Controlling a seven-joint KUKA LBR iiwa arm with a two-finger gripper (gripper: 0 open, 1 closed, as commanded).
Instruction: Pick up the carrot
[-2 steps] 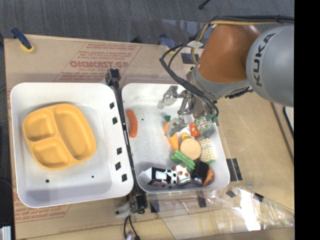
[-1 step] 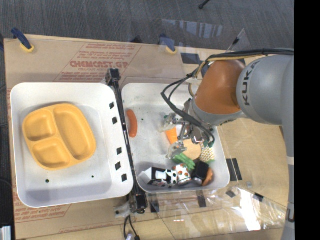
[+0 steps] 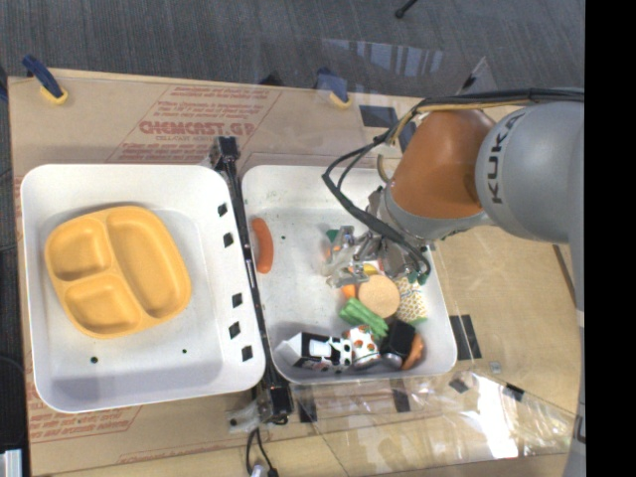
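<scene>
The carrot shows as a small orange end with a green leafy top in the right bin. It lies partly hidden under a round tan disc. My gripper reaches in from the right and hangs just above and left of the carrot. It is open, with one metal finger farther back and the other close to the carrot's orange end. Nothing sits between the fingers.
An orange-red sausage-shaped piece lies by the right bin's left wall. Several toys crowd its front edge: a black and white cow, a black block, a yellow-green piece. The left bin holds a yellow divided plate.
</scene>
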